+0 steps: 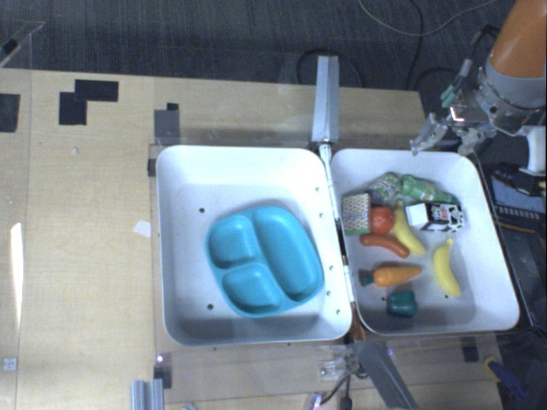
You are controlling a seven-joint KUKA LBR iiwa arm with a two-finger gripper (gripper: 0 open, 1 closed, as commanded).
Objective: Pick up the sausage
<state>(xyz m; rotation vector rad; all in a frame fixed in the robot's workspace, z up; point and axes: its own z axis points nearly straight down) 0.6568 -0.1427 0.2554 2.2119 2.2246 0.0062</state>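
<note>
Nearest, right bin: dark green pepper at near edge, then carrot just beyond, banana to its right. Mid-bin: sausage, reddish-brown, lying flat, roughly left-right, just beyond carrot. Touching or nearly touching tomato on its far side; second yellow banana at its right end. Crowded there. Beyond: small carton, patterned box, green packet. Left bin: blue divided tray, nothing else noted. Farthest: hand above far rim of right bin, outside the clutter, well apart from sausage. Fingers appear spread, nothing between them. Orange-banded wrist at far right.

Step judged: approach, grasp not begun. Next move: travel nearward and left over sausage, fingers set across its short axis, descend between tomato and carrot. Risk: nudging tomato or banana.
</note>
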